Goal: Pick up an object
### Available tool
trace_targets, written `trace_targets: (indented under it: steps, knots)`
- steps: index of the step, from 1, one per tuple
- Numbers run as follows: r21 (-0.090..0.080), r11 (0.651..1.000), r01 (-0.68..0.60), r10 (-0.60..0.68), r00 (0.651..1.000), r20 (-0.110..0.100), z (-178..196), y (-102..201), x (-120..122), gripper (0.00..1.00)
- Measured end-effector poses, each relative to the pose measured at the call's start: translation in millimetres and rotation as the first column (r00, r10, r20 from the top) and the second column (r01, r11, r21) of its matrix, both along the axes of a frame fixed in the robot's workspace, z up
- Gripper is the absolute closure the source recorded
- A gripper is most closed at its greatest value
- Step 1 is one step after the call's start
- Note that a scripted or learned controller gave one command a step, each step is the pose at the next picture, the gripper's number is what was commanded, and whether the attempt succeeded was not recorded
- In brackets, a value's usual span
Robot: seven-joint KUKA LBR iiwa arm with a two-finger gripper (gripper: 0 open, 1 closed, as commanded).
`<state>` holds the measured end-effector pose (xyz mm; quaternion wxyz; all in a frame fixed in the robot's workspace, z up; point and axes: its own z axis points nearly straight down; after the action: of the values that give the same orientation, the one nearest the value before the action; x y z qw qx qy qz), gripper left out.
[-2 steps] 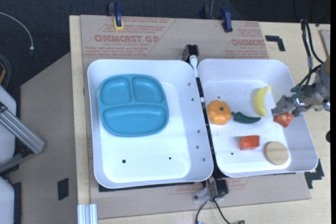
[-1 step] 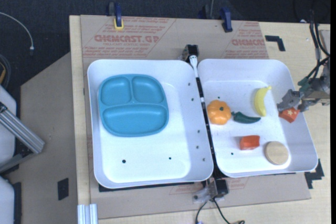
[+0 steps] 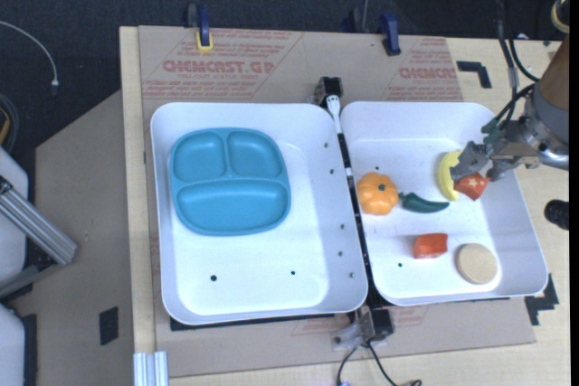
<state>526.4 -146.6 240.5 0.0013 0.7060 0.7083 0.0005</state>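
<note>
In the right bin (image 3: 507,285) lie several small objects. A yellow banana-like piece (image 3: 446,175) and a small red piece (image 3: 473,187) sit at the bin's right side. My gripper (image 3: 479,165) is directly over them, its tip touching or just above the red piece. An orange pumpkin (image 3: 377,193) lies near the bin's left wall, with a dark green pepper (image 3: 423,202) beside it. A red block (image 3: 431,245) and a beige round disc (image 3: 476,263) lie nearer the front.
The left bin (image 3: 244,294) holds a blue divided plate (image 3: 231,179). A black divider (image 3: 344,167) runs between the bins. Blue clamps (image 3: 390,32) hold the board at the back. Cables hang at the upper right.
</note>
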Motion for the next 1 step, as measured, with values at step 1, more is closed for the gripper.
trace_targets:
  steps: [1]
  knots:
    - [0.001,1.0,-0.001,0.001,1.0,0.001,6.9,47.2,15.3,1.0]
